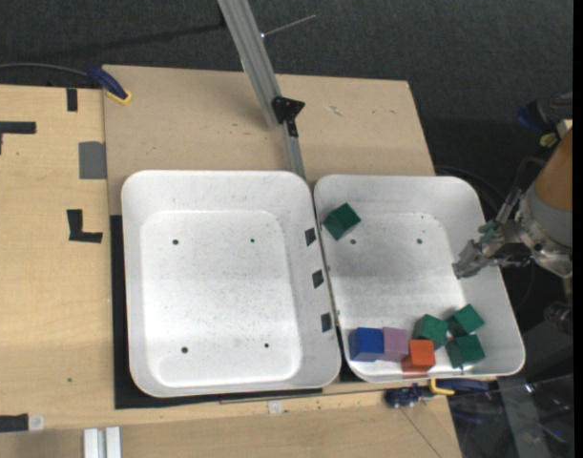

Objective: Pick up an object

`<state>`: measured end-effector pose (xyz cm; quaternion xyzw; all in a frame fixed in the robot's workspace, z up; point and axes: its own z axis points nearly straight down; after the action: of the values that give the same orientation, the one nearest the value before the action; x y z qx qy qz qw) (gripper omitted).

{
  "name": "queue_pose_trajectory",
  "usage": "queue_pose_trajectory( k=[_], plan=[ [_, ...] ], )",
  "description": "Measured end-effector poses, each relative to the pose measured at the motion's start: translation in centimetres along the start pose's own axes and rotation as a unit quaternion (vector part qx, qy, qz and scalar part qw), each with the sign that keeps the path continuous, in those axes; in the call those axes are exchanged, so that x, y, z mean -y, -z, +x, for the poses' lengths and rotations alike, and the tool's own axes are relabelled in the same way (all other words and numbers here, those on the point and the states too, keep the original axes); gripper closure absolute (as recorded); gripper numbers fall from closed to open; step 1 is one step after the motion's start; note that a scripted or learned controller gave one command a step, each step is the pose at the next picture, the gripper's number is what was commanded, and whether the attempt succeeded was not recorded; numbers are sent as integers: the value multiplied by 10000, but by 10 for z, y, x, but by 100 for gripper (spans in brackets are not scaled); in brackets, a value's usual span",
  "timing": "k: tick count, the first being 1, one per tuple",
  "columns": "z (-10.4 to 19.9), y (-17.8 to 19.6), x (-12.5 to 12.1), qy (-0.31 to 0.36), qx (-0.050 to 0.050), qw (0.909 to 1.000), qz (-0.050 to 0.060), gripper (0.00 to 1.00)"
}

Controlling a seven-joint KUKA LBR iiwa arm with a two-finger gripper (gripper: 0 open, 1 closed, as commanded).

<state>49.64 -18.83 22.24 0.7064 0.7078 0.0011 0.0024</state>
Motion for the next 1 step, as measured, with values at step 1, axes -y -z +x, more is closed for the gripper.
queue_pose_trajectory(
  k=[1],
  plan=[
    [0,10,-1,-3,-9,10000,23,100]
  ],
)
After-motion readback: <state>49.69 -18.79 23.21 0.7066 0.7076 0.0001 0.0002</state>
